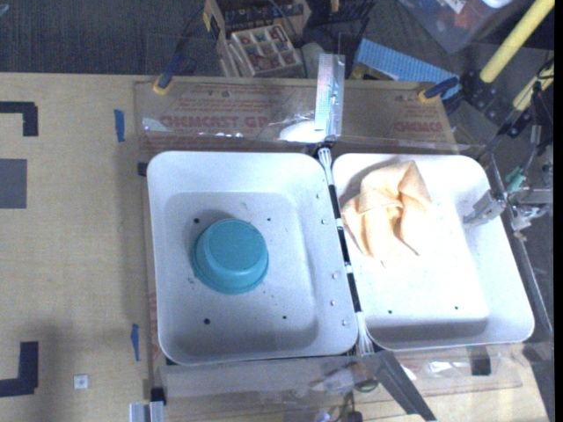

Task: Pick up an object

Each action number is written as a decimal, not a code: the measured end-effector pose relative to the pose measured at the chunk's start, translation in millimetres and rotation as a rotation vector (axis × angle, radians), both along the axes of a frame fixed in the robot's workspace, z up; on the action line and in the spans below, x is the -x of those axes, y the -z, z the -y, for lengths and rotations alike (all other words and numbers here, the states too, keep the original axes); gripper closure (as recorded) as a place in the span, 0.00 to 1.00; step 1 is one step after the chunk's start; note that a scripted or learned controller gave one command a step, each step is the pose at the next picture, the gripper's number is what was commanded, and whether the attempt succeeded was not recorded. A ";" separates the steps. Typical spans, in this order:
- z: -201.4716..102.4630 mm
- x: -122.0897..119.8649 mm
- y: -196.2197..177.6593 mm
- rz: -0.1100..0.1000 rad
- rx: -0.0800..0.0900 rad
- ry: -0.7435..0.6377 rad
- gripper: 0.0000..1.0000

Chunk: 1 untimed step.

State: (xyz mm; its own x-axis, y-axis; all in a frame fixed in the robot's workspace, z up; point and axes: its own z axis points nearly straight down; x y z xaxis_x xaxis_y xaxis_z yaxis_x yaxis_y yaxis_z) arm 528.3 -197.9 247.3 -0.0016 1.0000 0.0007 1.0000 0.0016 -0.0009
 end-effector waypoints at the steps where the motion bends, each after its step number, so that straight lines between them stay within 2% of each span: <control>1: -70.3 -71.3 88.7 0.000 0.001 -0.020 0.00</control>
State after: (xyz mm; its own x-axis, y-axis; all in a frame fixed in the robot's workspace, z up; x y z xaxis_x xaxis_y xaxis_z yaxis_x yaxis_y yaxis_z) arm 599.7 -127.7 158.6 -0.0215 0.9998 0.0000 0.9998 0.0215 -0.0010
